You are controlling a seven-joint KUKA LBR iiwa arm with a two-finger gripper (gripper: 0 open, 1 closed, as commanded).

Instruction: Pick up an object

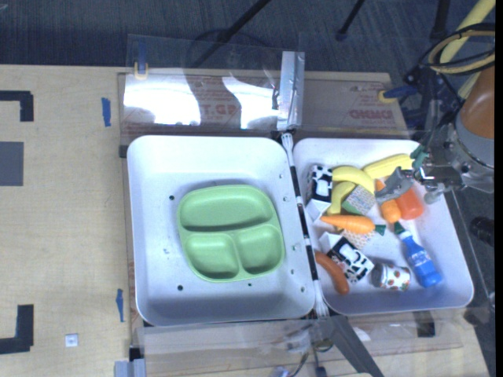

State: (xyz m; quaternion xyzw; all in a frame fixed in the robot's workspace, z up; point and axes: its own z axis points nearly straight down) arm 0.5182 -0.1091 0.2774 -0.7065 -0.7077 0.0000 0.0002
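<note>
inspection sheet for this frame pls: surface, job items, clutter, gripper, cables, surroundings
Surface: wooden bench bearing two white bins, left bin and right bin, side by side.
Job's things: in the right bin, banana, carrot, blue bottle, orange cup, sausage, black-and-white cube, all crowded together.
Clutter: green divided tray in the left bin; clear plastic sheet behind the bins.
Gripper: gripper low over the right bin's upper right area, beside the orange cup; nothing seen between its fingers.
Cables: yellow hose at upper right.
Surroundings: blue carpet, black stand legs.
</note>
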